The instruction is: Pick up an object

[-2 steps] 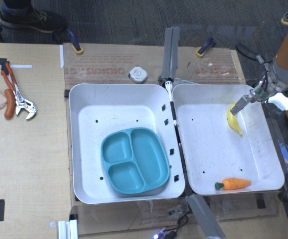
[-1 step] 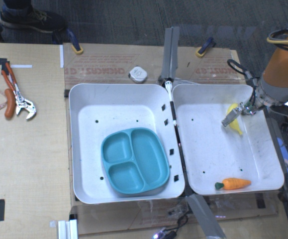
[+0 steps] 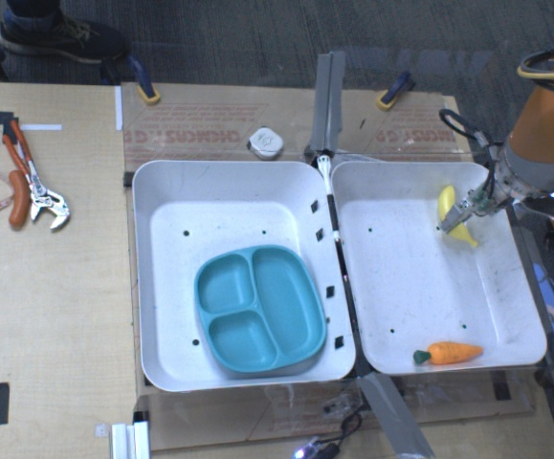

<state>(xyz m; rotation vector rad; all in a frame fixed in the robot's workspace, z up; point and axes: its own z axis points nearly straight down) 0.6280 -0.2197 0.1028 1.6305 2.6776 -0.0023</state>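
Overhead view of the bench with two white bins side by side. I saw the gripper [image 3: 460, 213] low in the far right corner of the right bin [image 3: 430, 285], set right at a small yellow object, probably a toy banana [image 3: 449, 208]. One end of the banana showed above the jaws and the other below them, so it appeared to lie across or between them; at this slant I could not tell whether the jaws were closed on it or merely touching it, nor how wide they stood. The banana lay near the bin's far wall, well apart from a toy carrot [image 3: 449, 353] resting close to the near rim of the same bin. The left bin [image 3: 162, 285] held a teal divided plate [image 3: 257, 309], flat on its floor.

I judged the banana to be light, smooth moulded plastic, stiff or slightly yielding, and apt to slip or roll out of a shallow pinch because of its curve. The best hold would be across its thicker middle, jaws square to its long axis. The carrot would handle similarly, taken across its thick orange body and not at its taper. The plate offered only a thin rim and looked the hardest to lift.
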